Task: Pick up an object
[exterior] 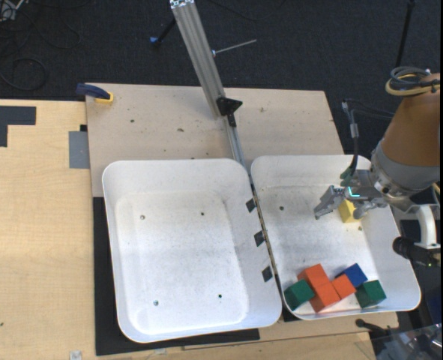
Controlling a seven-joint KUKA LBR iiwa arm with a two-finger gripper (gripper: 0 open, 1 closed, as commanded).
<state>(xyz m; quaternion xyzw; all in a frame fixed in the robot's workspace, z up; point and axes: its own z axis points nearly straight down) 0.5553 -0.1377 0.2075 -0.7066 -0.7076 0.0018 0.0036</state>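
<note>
Item: gripper [339, 203], right bin [296, 178], mid-right of frame, reaching over a yellow block [348, 213] lying just beside its fingers; finger state cannot be told. Step: approaching the grasp, seemingly. Next move is calling for centring over the block. Orange, green, blue blocks [333, 285] are sitting lower right.

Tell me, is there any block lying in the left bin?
No, the blocks all lie in the right bin, near its front edge.
</note>
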